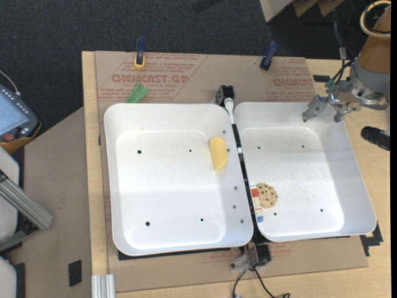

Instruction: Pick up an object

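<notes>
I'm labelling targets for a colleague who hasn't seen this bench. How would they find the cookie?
Look at the right bin of the two white ones. The cookie lies at that bin's left edge, by the seam between the bins. It is round, tan and dark-speckled, unlike the plain yellow piece in the left bin.

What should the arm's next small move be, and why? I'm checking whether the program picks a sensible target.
Probably bring the gripper down and toward the cookie. The gripper sits over the far rim of the right bin, with nothing seen between its fingers, and the cookie lies in that same bin near its left wall, closer than the yellow piece in the left bin.
</notes>
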